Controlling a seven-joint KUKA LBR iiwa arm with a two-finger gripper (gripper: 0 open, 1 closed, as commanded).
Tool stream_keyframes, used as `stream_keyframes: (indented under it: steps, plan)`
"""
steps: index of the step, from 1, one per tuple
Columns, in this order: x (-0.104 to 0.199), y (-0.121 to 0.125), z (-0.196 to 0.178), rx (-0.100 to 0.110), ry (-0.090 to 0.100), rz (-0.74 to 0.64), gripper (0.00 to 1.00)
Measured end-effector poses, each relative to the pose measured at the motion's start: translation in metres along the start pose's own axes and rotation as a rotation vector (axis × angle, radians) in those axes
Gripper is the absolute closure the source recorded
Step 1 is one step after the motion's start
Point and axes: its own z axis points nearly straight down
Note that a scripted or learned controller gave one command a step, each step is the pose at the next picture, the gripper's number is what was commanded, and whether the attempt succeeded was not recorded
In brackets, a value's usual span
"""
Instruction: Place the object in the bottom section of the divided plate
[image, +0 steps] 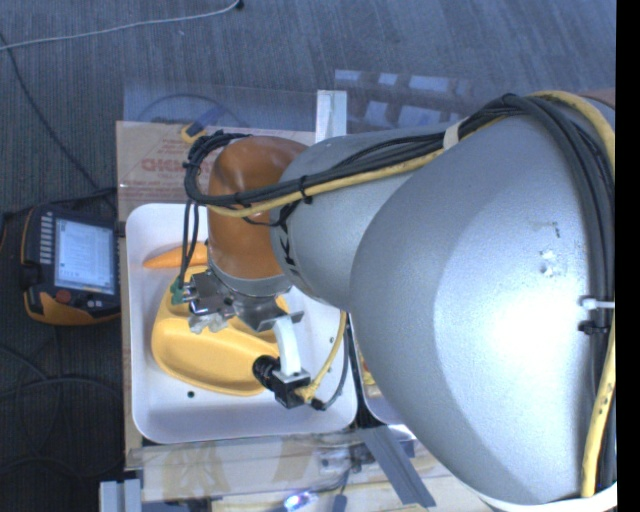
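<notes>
A yellow divided plate (205, 358) lies in the left white bin (142, 400), towards its near side. An orange, elongated object (165, 258) rests on the bin floor at the far left, just beyond the plate. My gripper (207, 303) hangs under the arm's orange band (245, 215), directly over the far part of the plate and close to the orange object. The wrist and its cables hide the gripper's tips and much of the plate's far sections.
The big grey arm body (480, 300) covers the right bin, of which a small corner (378, 408) shows. A teach pendant (75, 262) lies left of the bench. Cardboard (150, 160) sits behind the left bin.
</notes>
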Motion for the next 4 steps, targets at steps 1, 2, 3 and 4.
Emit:
stream_keyframes:
  steps: [1, 2, 3, 4]
  plan:
    - [-0.001, 0.000, -0.007, 0.004, 0.000, 0.002, 1.00]
    - [-0.002, 0.000, -0.014, 0.008, -0.001, 0.003, 1.00]
    - [-0.003, 0.001, -0.022, 0.011, -0.001, 0.005, 1.00]
    - [-0.017, 0.077, -0.054, -0.002, -0.003, 0.294, 1.00]
